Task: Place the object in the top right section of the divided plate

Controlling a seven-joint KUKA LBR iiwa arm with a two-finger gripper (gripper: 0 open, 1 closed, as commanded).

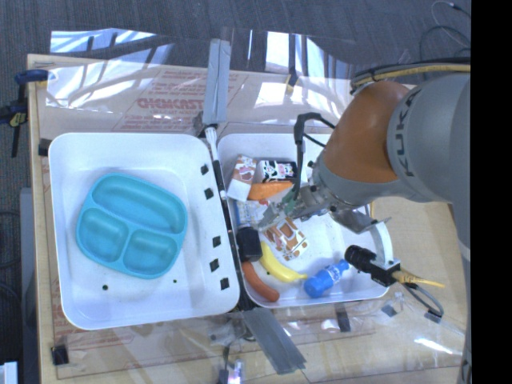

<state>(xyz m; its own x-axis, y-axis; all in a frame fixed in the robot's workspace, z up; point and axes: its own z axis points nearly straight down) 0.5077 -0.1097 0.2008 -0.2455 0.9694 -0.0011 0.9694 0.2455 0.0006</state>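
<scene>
The blue divided plate (132, 225) lies in the middle of the left bin (68, 298), well apart from the arm. Its one long section runs along the plate's 12-to-2 o'clock side, and two smaller sections sit toward 6 o'clock. The gripper (284, 209) hangs low over the right bin (364, 296), near the bin's centre and among the clutter. The wrist and the things around it hide its tip, so I cannot tell whether it is open or closed, or whether it grips anything. Just at its 6 o'clock lies a brown-and-white patterned packet (286, 237), the closest thing to it; whether the two touch I cannot tell. At the gripper's 11 o'clock is an orange item (270, 190). Beyond that, toward the bin's 12 o'clock wall, are a black-and-white carton (276, 169) and a white packet (242, 184). A small black item (249, 242) lies at the patterned packet's 9 o'clock, against the bin's left wall. A banana (280, 266) curves just under the packet at 6 o'clock. A reddish sausage (260, 282) lies beside the banana at 7 o'clock, and a blue bottle (324, 280) lies at the bin's 5 o'clock.
</scene>
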